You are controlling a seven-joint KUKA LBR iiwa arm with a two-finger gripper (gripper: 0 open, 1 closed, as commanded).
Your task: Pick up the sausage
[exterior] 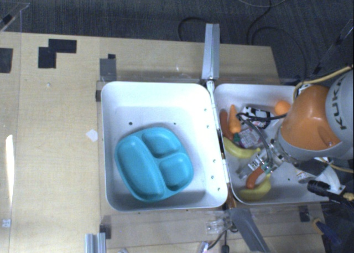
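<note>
The tool (262, 164) is lowered into the right bin (287, 191), reaching in from the right under the arm's orange band (307, 119). Whether it is open or closed cannot be told, since its tip is tangled among the food items. The sausage (254, 177), a small reddish-brown piece, lies tilted just below the tool's tip, near the bin's lower left, resting against a yellow banana (255, 192) at the bottom wall. A second banana (237, 148) lies higher up, beside a carrot (234, 118) and another reddish piece (223, 122) along the divider. The left bin (155, 99) holds a blue sectioned plate (154, 162). Both bins sit on the wooden counter (50, 135).
</note>
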